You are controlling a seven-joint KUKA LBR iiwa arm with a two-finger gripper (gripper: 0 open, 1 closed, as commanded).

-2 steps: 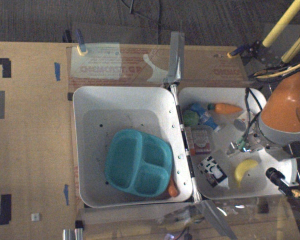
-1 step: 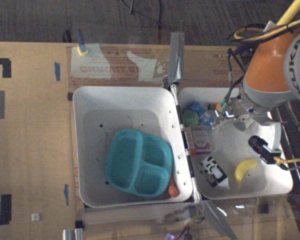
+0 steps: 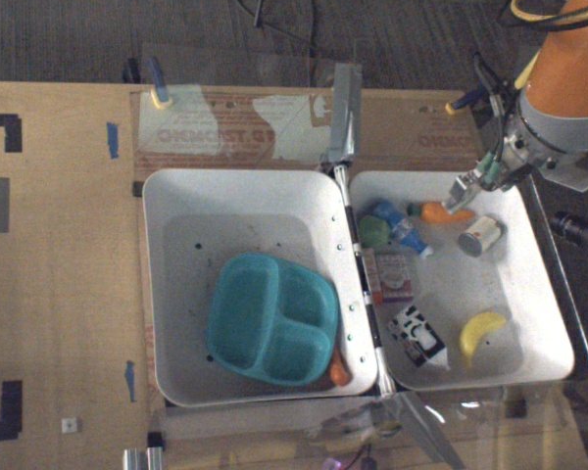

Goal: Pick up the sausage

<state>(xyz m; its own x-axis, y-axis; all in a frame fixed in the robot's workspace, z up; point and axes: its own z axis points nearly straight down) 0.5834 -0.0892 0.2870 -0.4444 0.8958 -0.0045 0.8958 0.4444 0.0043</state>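
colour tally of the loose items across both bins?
Teal: 1, divided tray, left bin
Orange: 2, small piece by the tray; sausage, right bin
Green: 1, ball
Blue: 1, bottle
Grey: 1, can
Yellow: 1, banana
Red-white: 1, packet
Black-white: 1, box
Total: 9

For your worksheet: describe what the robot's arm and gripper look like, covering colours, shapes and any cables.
The arm is grey and rounded, with a broad orange band above the wrist. A yellow and black cable loops beside the band. The gripper is small, metallic grey with a greenish part, ending in pale fingertips.
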